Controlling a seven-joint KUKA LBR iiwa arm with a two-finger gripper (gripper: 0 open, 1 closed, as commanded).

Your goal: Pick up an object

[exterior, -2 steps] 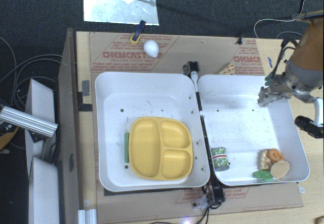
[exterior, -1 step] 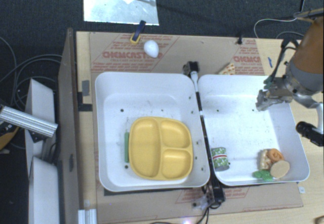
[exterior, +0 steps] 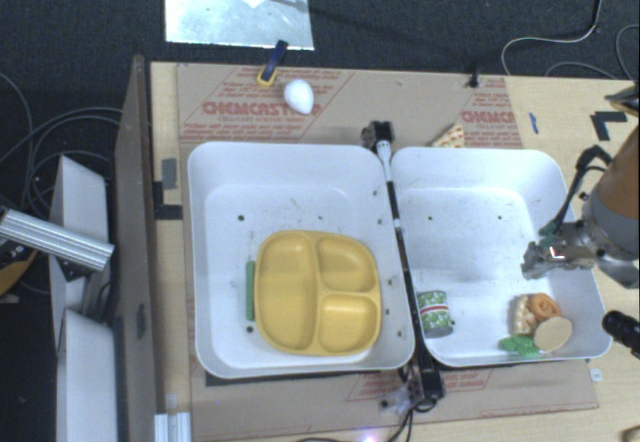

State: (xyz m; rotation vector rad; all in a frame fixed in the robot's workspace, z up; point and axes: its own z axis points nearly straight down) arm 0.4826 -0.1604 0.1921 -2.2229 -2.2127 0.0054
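Gripper (exterior: 541, 260) sits low over the right bin (exterior: 470, 175) near its right wall; whether it is open or closed cannot be told. Near the bin's front-right corner: a food-toy cluster (exterior: 538, 322); a small green-and-white can (exterior: 434, 313) at its front-left corner. Yellow divided tray (exterior: 318, 291) in the left bin (exterior: 290, 170).

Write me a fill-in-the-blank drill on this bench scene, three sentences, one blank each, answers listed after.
1. The yellow divided tray lies in the ____ bin as the camera sees it.
2. The small green-and-white can sits in the right bin, against its ____ wall.
3. The white egg-shaped object rests on the cardboard, ____ both bins.

Missing words: left; left; outside
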